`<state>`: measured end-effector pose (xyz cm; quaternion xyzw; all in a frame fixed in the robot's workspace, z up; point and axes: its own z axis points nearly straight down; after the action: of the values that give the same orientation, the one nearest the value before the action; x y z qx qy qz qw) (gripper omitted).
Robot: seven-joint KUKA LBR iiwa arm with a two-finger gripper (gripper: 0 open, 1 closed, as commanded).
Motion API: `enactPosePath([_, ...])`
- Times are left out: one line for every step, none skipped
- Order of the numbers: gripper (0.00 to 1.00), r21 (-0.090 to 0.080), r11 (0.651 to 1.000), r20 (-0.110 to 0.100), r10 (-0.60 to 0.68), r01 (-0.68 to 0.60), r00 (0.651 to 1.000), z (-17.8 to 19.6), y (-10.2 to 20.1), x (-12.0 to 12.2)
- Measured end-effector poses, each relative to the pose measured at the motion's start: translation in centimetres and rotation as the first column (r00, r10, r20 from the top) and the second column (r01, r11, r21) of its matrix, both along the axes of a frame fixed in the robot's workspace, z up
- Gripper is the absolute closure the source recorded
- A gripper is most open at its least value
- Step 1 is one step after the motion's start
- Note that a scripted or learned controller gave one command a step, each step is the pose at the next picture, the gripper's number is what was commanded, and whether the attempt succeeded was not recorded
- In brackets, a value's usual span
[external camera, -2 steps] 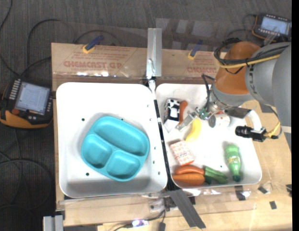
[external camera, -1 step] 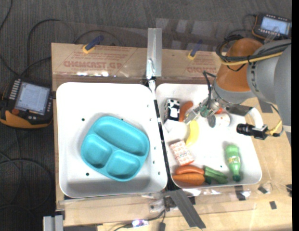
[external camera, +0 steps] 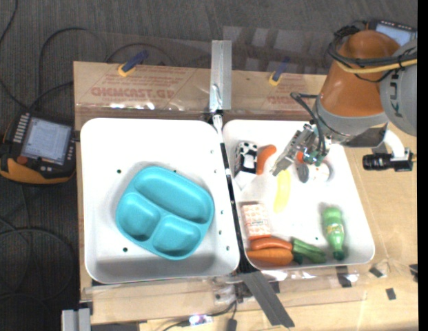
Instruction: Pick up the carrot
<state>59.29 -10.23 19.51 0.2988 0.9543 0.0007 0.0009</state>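
Nearest the front rim of the right bin (external camera: 358,254) lie a hot dog (external camera: 270,251) and green bottle (external camera: 333,230). Beyond them a banana (external camera: 282,190). Farther back, the carrot (external camera: 266,156) rests just left of my pincer (external camera: 296,158), which hangs spread and empty, I judge lining up to grab.

one fixed camera hangs above the counter (external camera: 379,205) and looks down at a slant, far enough back to take in both white bins: the left bin (external camera: 103,143) and the right bin (external camera: 351,185) side by side, plus floor beyond. the arm (external camera: 358,81) enters from the frame's right.
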Motion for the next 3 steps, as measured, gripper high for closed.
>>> enactPosePath([1.00,0.000,0.859,0.000,0.513,-0.513,0.859,-2.6,-3.4,-1.5])
enactPosePath([1.00,0.000,0.612,0.001,0.791,-0.791,0.612,-3.6,-7.8,-4.0])
enactPosePath([1.00,-0.001,0.452,0.001,0.892,-0.892,0.452,0.0,-4.5,-7.3])
